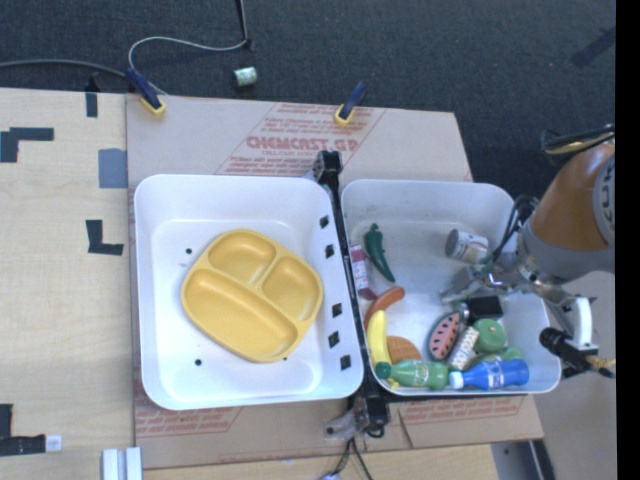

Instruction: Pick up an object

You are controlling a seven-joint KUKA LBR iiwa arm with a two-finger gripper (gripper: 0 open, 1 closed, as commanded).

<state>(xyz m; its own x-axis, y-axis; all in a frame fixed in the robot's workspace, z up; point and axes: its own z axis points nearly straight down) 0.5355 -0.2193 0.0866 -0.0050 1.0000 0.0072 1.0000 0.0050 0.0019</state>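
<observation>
The right bin (425, 190) holds several toy foods. A green chili (379, 252) and an orange sausage (386, 300) lie near its left wall. A banana (377, 338), a watermelon slice (446, 336), a green bottle (420, 374) and a blue bottle (493, 375) crowd the front. A silver can (463, 244) lies on its side at the back right. My gripper (472, 286) reaches in from the right, low over the bin floor just in front of the can and behind a green round toy (491, 336). Nothing shows in its grip.
The left bin (160, 268) holds a yellow divided plate (252, 294). A black clip (327, 164) joins the two bins at the back. The arm's orange band (570, 208) hangs over the right bin's right rim. Cardboard (290, 138) lies under both bins.
</observation>
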